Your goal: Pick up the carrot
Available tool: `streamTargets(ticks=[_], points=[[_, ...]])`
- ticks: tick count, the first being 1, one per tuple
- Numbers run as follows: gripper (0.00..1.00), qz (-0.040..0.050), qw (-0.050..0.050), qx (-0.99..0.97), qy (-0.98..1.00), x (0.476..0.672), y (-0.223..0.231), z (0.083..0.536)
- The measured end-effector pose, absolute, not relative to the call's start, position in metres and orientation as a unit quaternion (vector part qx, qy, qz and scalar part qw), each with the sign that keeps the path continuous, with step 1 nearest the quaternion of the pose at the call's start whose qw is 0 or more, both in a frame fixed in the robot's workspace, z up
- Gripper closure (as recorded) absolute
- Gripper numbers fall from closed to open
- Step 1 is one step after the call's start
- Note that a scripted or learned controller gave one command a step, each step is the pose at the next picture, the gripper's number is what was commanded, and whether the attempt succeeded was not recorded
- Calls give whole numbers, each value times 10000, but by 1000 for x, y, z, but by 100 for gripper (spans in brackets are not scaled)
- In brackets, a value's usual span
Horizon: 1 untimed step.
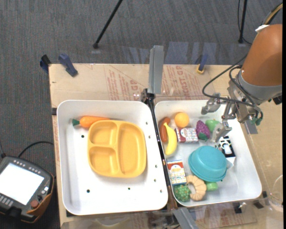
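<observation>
left bin (68,194): yellow tray (117,148), carrot (90,121) lying untouched at its far-left corner beside the bin wall; right bin: gripper (218,119) over toy food, fingers spread, holding nothing, well apart from carrot; pick not yet begun.
</observation>
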<state>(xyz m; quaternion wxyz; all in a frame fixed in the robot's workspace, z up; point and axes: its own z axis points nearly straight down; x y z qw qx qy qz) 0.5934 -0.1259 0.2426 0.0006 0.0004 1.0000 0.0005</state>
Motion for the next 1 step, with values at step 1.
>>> streamTargets(ticks=[1], points=[[0, 29, -80, -306, 9995, 622, -102, 86]])
